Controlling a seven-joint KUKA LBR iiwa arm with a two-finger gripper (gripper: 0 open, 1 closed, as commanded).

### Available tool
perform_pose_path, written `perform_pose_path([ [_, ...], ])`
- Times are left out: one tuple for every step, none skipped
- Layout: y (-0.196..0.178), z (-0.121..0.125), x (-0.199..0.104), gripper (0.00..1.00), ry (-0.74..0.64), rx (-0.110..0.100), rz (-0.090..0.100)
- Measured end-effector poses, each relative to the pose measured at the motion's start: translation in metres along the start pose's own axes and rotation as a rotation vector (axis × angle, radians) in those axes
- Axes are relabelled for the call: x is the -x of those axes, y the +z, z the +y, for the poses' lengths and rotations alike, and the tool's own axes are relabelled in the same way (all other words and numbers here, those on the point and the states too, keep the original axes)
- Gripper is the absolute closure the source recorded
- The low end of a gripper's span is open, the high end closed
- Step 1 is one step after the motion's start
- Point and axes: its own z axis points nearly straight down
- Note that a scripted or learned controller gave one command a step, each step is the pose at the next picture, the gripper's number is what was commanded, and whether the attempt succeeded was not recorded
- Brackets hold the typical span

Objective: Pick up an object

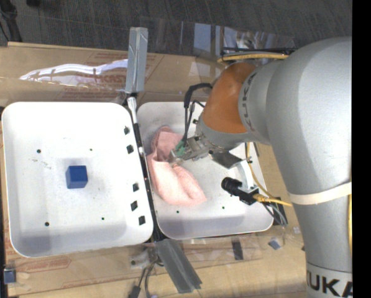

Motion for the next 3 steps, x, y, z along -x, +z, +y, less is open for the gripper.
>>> perform_pose_path([
  [0.0, 0.0, 0.0, 0.0, 0.0, 0.0, 0.0],
  [0.011, -0.054, -0.008, 0.0, -0.017, -0.002, 0.002],
  [0.01, -0.035, -0.009, 0.0, 0.041, -0.001, -0.001],
])
